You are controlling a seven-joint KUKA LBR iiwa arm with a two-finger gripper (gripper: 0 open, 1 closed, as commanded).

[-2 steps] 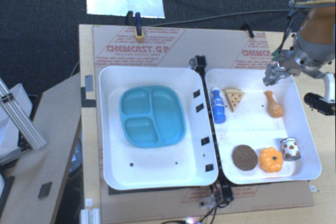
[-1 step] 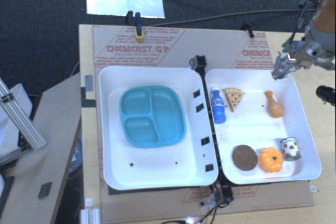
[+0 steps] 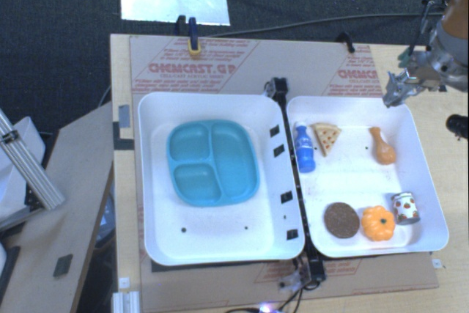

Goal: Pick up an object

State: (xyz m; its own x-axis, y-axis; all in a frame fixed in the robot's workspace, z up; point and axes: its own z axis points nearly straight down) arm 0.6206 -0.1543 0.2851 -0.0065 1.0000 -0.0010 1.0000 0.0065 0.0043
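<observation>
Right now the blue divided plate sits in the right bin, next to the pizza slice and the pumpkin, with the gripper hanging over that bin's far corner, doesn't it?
Not quite. The camera view shows the blue divided plate alone in the left bin. The pizza slice and pumpkin are in the right bin, and the gripper hangs over its far corner.

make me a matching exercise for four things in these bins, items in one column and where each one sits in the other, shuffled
Items:
1. blue divided plate
2. blue bottle
3. orange pumpkin
4. pizza slice

Places:
A. near front edge of the right bin, beside the brown round patty
B. middle of the left bin
C. right bin, just right of the bottle
D. right bin, against the divider between bins

Pairs: 1-B, 2-D, 3-A, 4-C
</observation>
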